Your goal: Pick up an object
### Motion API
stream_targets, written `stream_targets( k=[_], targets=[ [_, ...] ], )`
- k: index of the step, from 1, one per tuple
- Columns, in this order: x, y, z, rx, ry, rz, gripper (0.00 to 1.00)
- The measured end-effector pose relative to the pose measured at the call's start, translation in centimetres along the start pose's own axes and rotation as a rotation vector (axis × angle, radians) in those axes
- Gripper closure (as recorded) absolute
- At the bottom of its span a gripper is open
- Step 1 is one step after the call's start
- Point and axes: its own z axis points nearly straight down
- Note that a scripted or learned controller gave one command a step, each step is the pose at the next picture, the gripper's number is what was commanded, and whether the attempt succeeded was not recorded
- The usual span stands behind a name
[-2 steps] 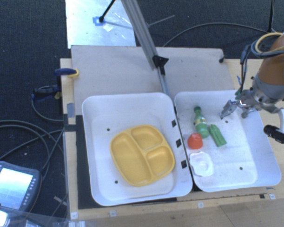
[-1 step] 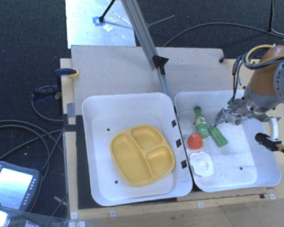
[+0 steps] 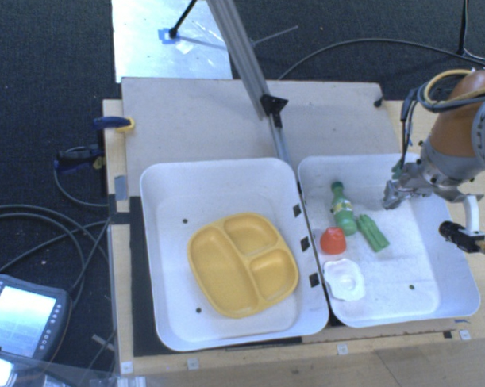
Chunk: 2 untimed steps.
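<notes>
The hand (image 3: 393, 195) hangs over the right bin's (image 3: 437, 301) far right part; whether it is spread cannot be told. In that bin lie a green bottle (image 3: 342, 211), a green stick (image 3: 372, 232), an orange cap (image 3: 333, 241) and a white cup (image 3: 344, 279). A yellow tray (image 3: 241, 264) sits in the left bin (image 3: 168, 231).

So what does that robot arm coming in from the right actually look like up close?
The grey KUKA arm has rounded, smooth casings, with a bright orange band wrapped around it above the wrist. Yellow and dark cables loop along its side. At its tip sits a small metallic grey end effector, much narrower than the arm itself. A white-and-black fitting projects from the wrist nearby.
</notes>
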Motion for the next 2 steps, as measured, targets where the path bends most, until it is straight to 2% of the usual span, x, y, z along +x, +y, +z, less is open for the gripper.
stream_targets(
  k=[1,2],
  targets=[
    [0.0,-0.7,-5.9,-0.002,0.0,0.0,1.0],
    [0.6,-0.4,-10.5,-0.002,0.0,-0.007,1.0]
  ],
)
